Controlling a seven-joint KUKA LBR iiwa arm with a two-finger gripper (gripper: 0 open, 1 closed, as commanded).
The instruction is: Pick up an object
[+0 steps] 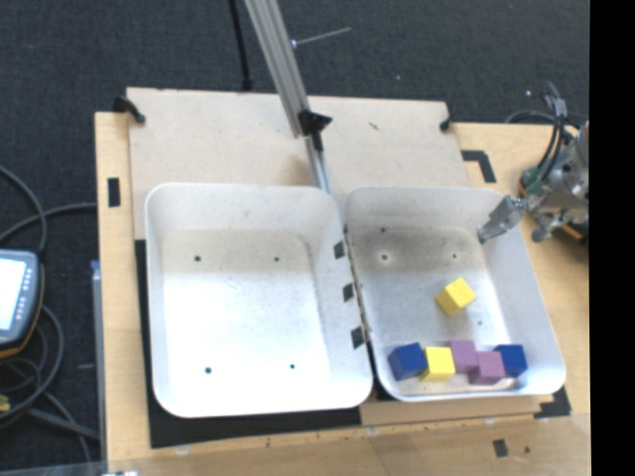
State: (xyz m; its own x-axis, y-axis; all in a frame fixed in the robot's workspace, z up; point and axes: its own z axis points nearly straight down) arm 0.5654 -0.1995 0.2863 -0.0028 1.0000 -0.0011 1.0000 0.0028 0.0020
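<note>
White bins, blocks crowded in the right one (516, 296).
My gripper (496, 223) hangs over its upper right rim; I cannot tell its state. A yellow cube (456, 296) sits alone; blue (406, 360), yellow (440, 362), purple (476, 360) and blue (511, 358) blocks crowd the near wall.

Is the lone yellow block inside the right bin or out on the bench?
Inside. The yellow block rests on the floor of the right bin, apart from the row of blocks along its near wall.

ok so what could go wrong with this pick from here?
1. The blue, yellow, purple and blue blocks sit packed against the right bin's near wall; the hand may hit the wall or nudge neighbours.
2. The lone yellow block lies tilted and could slip.
</note>
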